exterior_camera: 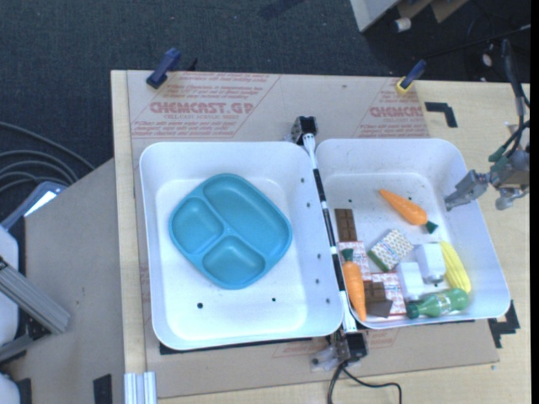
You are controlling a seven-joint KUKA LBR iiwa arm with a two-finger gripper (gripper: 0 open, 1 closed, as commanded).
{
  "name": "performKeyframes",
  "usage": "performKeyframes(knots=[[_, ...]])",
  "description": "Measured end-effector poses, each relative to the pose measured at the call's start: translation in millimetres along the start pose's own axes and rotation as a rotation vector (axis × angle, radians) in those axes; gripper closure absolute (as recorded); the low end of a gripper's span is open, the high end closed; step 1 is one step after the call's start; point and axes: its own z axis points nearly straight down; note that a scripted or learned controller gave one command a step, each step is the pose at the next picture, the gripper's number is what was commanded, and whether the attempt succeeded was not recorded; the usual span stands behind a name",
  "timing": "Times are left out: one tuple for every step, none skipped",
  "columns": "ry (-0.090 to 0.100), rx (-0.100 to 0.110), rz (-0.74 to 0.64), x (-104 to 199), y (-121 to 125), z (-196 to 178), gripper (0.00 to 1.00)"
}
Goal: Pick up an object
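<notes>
My gripper (pixel 472 188) hangs over the right bin's (pixel 379 151) right rim, holding nothing I can see, so I should swing inward and descend squarely on the carrot (pixel 402 207) lying apart near the far wall.

We observe the gripper (pixel 468 190) at the right edge of the camera view, entering from the right. Its grey fingers (pixel 461 194) point leftward and slightly down. We cannot establish their spacing.
</notes>
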Motion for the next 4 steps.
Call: performKeyframes(knots=[[-0.002,-0.002,-0.001,12.7,75.3,64.0,0.00],[-0.001,-0.002,0.000,19.7,87.5,191.4,0.00],[-0.002,-0.004,-0.001,19.5,88.2,181.0,1.00],[-0.001,-0.004,-0.001,94.1,113.8,191.1,1.00]])
